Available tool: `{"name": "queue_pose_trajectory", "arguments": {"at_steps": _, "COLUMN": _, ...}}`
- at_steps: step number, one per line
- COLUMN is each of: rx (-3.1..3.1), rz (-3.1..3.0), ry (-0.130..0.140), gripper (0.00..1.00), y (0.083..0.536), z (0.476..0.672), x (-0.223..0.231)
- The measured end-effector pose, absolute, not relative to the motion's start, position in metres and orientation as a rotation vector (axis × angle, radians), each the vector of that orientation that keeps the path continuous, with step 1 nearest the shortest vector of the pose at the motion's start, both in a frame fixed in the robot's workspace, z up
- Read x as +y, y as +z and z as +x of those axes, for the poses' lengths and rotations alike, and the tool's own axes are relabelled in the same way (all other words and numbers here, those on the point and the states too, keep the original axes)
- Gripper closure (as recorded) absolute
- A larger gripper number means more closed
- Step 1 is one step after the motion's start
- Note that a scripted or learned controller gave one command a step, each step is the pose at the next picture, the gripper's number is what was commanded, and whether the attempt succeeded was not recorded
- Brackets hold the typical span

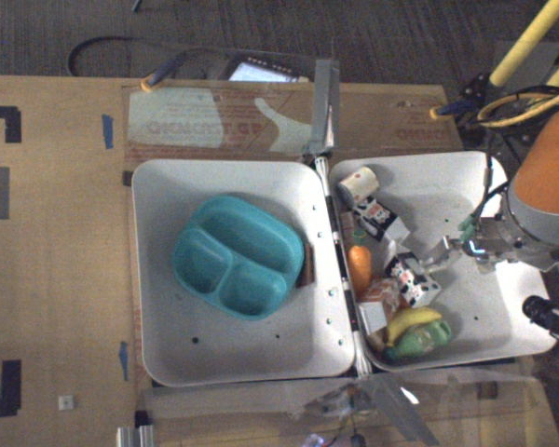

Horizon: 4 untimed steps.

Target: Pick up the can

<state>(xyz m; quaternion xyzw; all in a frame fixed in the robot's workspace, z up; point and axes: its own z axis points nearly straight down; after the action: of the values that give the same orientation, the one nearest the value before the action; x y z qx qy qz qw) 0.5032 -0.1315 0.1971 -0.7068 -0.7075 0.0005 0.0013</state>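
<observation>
The can [357,184], a short cream cylinder with a dark end, lies on its side at the back left corner of the right bin [466,180]. My gripper [429,257] reaches in from the right and hangs low over the middle of that bin. It is just above a small white box with black and red marks [414,284], and well in front of and to the right of the can. Nothing is visibly held.
Beside the can lies a white carton [378,217]. A carrot [359,268] rests along the bin's left wall, with a banana [414,322] and a green fruit [421,340] at the front. The left bin [168,343] holds a teal divided plate [238,255].
</observation>
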Motion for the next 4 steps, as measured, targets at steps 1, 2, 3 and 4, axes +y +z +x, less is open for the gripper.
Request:
{"name": "queue_pose_trajectory", "arguments": {"at_steps": 1, "rx": -2.014, "rz": -2.415, "ry": -0.005, "gripper": 0.00, "y": 0.119, "z": 0.546, "x": -0.121}}
{"name": "queue_pose_trajectory", "arguments": {"at_steps": 2, "rx": -1.961, "rz": -2.490, "ry": -0.081, "gripper": 0.00, "y": 0.107, "z": 0.524, "x": -0.136}}
{"name": "queue_pose_trajectory", "arguments": {"at_steps": 3, "rx": -1.963, "rz": -2.496, "ry": -0.086, "gripper": 1.00, "y": 0.118, "z": 0.526, "x": -0.137}}
{"name": "queue_pose_trajectory", "arguments": {"at_steps": 4, "rx": -1.949, "rz": -2.464, "ry": 0.001, "gripper": 1.00, "y": 0.238, "z": 0.561, "x": -0.112}}
